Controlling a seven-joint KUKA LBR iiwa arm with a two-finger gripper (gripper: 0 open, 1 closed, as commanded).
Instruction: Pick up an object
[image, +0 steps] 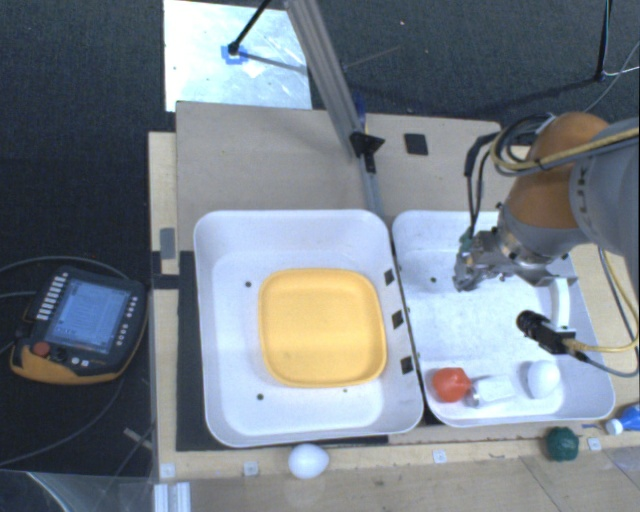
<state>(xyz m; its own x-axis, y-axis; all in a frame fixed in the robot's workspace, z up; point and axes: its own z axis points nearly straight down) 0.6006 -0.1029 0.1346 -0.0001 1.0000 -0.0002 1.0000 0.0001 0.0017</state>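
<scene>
In the right bin (440, 320), three things lie along the near wall: a red rounded object (449, 383), a small pale clear piece (490, 391) touching it, and a white egg-shaped object (542, 377). My gripper (467, 277) hangs over the far left part of that bin, pointing down near the bin floor. It is well apart from all three objects, and nothing shows in it. The grey arm with its orange band (560, 170) reaches in from the right.
The left bin (225, 300) holds a square yellow plate (322, 326). On the bench in front of the bins lie a white egg (308, 460), a dark green ball (562, 443) and a blue item (625, 422). A teach pendant (75, 325) sits far left.
</scene>
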